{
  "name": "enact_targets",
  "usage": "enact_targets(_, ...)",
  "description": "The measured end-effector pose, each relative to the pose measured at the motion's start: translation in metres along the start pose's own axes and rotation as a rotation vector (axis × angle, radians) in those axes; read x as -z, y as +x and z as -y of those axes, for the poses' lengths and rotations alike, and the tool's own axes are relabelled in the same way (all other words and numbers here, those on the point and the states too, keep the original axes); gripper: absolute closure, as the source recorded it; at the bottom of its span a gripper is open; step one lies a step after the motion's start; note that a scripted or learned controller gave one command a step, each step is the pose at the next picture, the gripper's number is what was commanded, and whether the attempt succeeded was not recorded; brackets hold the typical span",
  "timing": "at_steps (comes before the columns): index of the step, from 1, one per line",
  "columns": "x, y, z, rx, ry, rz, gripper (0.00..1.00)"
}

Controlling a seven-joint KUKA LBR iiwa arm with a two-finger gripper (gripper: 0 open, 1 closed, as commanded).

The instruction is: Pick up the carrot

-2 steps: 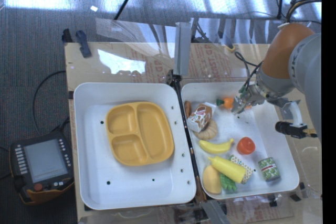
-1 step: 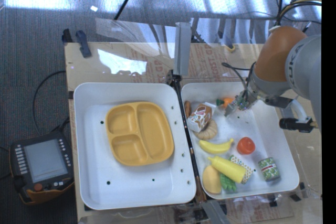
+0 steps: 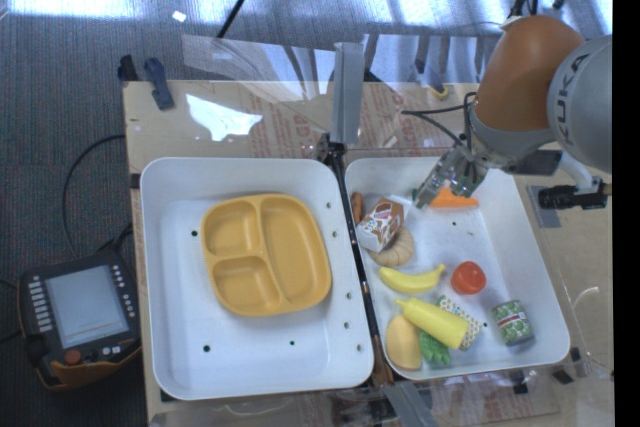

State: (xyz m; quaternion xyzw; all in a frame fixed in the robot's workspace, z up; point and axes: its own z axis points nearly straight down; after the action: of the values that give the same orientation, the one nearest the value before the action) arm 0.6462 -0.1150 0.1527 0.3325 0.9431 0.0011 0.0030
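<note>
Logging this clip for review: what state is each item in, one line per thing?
Small orange carrot: lying flat in the right bin, under the pincer.
Pincer: low over the carrot.
Yellow three-compartment plastic tray: upright in the left bin.
Yellow plastic banana: lying flat.
Yellow squeeze bottle: on its side.
Small green can: tipped over.

orange carrot (image 3: 455, 201), flat, right bin's top

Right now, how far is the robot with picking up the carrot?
Done: the arm has reached into the right bin, and the gripper sits at the carrot, near the bin's far edge. In hand: I cannot confirm any grasp; the carrot appears to lie on the bin floor. Left: closing on the carrot and lifting it.
</note>
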Motion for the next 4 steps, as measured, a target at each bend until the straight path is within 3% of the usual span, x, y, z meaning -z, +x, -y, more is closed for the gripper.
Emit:
enact_targets(1, 0.008, 0.000, 0.000, -0.001, 0.000, -0.002, 1.00)
enact_targets(2, -0.067, -0.014, 0.062, 0.419, 0.003, -0.010, 1.00)
enact_targets(3, -0.064, -0.016, 0.062, 0.419, 0.001, -0.005, 0.00)
enact_targets(4, -0.065, -0.042, 0.069, 0.198, 0.001, -0.029, 0.00)
